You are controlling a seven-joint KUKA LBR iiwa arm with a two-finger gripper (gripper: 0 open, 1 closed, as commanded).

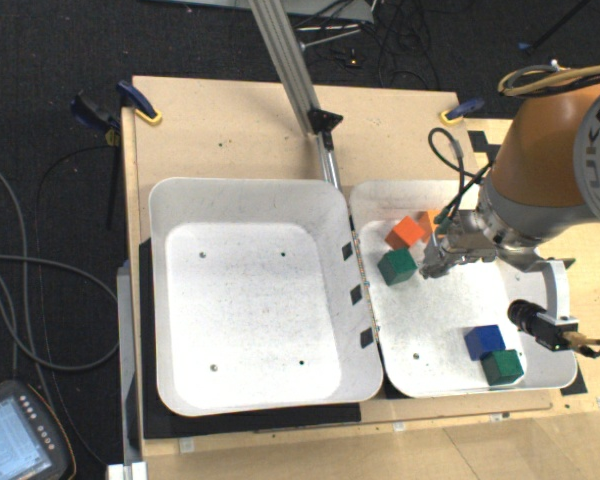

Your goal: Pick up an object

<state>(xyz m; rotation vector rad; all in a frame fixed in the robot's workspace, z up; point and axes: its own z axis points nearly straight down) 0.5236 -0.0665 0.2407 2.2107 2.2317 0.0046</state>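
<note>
Four blocks are sitting in the right bin (420, 383): orange block (408, 232), two green blocks (397, 266) (503, 367), blue block (483, 340); gripper (435, 261) state untellable.

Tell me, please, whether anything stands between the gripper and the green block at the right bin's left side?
Nothing visible does. The gripper sits just right of the green block, with bare bin floor between. The orange block lies beside it, up and behind, not in the path.

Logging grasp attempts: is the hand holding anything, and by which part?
Cannot be told. The hand sits low in the right bin, beside the orange block and green block, with nothing visibly held.
</note>
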